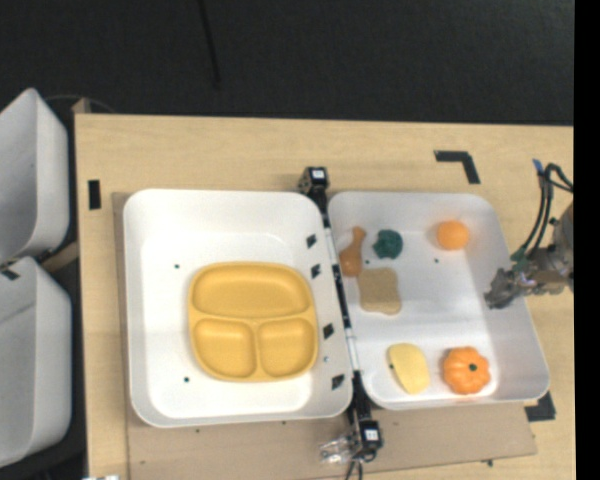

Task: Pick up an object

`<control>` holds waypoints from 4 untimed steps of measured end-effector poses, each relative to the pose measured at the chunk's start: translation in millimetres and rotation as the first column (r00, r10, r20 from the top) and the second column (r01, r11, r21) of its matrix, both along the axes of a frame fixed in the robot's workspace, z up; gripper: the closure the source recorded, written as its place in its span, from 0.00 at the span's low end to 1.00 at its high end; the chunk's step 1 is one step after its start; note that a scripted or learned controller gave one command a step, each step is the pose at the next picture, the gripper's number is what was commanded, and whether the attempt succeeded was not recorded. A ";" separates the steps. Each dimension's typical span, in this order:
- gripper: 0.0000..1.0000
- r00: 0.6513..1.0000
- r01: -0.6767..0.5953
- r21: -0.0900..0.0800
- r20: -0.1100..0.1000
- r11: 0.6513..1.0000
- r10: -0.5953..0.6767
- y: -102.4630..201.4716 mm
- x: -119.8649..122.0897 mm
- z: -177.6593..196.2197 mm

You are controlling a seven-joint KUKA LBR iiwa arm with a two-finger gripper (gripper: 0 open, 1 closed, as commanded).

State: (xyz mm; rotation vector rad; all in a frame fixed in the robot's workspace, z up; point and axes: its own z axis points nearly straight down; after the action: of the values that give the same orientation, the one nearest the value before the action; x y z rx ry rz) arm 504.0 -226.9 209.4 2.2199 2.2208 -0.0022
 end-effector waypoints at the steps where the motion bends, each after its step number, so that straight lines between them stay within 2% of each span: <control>1: 1.00 1.000 -0.007 0.003 0.002 1.000 0.007 59.6 2.2 10.7; 3: 1.00 1.000 -0.009 0.005 0.000 1.000 0.009 170.3 4.6 25.6; 4: 1.00 1.000 -0.008 0.004 0.002 1.000 0.008 232.0 17.4 30.7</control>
State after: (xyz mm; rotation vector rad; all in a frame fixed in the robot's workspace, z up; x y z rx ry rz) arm 521.4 5.1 240.1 2.2111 2.2308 0.0043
